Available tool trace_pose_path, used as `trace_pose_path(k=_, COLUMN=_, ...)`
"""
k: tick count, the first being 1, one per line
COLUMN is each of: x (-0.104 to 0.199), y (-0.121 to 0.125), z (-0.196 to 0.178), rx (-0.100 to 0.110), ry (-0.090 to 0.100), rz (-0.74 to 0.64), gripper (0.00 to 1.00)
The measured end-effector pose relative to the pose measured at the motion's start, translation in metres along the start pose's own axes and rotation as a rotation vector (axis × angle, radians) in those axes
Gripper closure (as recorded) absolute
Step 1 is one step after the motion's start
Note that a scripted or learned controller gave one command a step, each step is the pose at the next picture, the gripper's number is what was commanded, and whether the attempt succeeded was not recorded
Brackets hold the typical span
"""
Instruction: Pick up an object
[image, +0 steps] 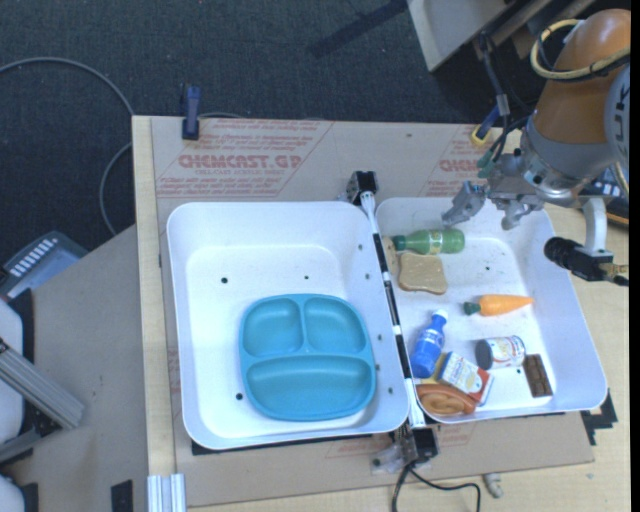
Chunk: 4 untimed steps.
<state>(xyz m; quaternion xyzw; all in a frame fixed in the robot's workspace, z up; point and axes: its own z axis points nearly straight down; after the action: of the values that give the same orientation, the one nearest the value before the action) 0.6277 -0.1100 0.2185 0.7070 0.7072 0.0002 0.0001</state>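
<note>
Open and holding nothing, the hand (492, 207) is seen above the far edge of the right bin (580, 330). Just below it, a green bottle (430, 241) is laid on its side beside a slice of bread (422, 273). An orange carrot (500, 305) is placed mid-bin. A blue divided plate (305, 357) is set in the left bin (200, 300).

A single fixed camera hangs above the bench (300, 150) and looks down at a slant, far enough off to take in both white bins whole. The gripper (492, 205) sits high on the right of the view; the right bin (590, 350) spreads below it, the left bin (200, 250) well to its left
</note>
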Motion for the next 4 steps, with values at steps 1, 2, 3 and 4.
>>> trace_pose_path(k=1, x=0.018, y=-0.025, z=0.091, rx=0.002, ry=0.000, rz=0.001, gripper=0.00)
trace_pose_path(k=2, x=0.013, y=-0.031, z=0.132, rx=-0.002, ry=0.000, rz=0.000, gripper=0.00)
trace_pose_path(k=3, x=0.004, y=-0.061, z=0.131, rx=-0.006, ry=0.000, rz=0.001, gripper=0.00)
trace_pose_path(k=4, x=-0.038, y=0.016, z=0.132, rx=-0.002, ry=-0.001, rz=0.000, gripper=0.00)
